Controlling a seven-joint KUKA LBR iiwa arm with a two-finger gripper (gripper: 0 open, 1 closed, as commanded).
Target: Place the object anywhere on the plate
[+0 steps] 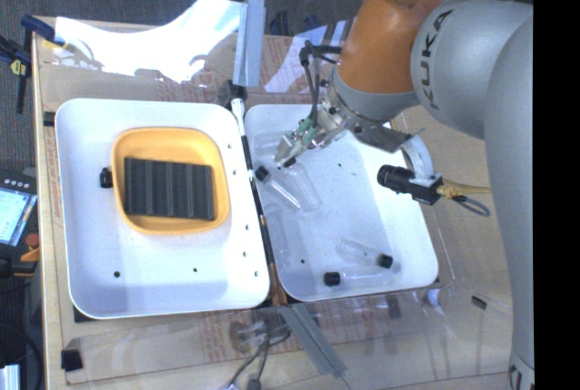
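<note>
A: Where's the hand (292, 150)?

B: I see it over the right bin (408, 238), right of the yellow plate (169, 146). Fingers — I can't tell.

A: The object?

B: A clear tube (288, 187) lies below the hand. Two more tubes (361, 263) sit farther from the plate.

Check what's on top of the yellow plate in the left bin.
A dark ribbed rectangular block lies flat on the yellow plate, covering its centre; whatever is under the block is hidden. The plate's rim shows all round.

"KUKA" lettering, partly visible, on grey arm (471, 62) near orange band (390, 39).
</note>
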